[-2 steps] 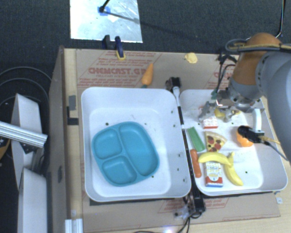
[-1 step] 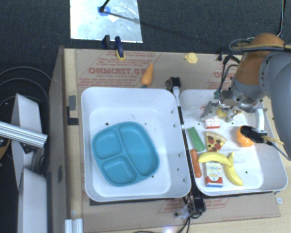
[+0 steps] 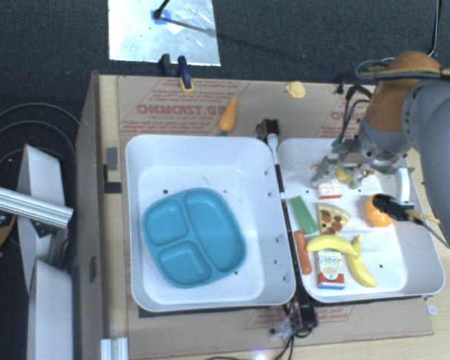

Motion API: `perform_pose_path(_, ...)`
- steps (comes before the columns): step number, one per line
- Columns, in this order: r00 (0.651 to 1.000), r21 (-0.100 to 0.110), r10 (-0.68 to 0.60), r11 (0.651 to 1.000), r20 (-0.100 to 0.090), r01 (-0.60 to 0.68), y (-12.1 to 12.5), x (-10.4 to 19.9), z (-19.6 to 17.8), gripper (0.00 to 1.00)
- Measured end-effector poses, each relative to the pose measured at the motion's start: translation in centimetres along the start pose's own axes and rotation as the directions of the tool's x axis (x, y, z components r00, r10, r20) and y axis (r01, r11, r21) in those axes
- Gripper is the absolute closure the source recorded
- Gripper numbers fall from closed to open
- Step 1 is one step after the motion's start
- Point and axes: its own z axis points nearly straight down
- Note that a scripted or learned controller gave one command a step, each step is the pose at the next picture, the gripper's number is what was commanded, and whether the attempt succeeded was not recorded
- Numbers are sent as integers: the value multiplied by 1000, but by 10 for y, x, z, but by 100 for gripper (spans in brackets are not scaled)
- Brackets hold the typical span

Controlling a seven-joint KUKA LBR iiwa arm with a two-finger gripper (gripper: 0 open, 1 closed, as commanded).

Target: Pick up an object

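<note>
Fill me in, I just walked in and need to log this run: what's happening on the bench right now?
The grey KUKA arm reaches in from the right, its gripper low over the back of the right bin, near a small red-and-white box. Whether it has hold of anything can't be told. Toy food lies in that bin: a banana, a pizza slice, an orange, a green stick and a juice carton. The left bin holds a blue divided tray.
</note>
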Motion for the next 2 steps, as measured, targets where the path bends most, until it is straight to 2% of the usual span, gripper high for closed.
perform_pose_path(2, 1000, -4, -1, 1000, 1, 1, 1, -9, 0, 0)
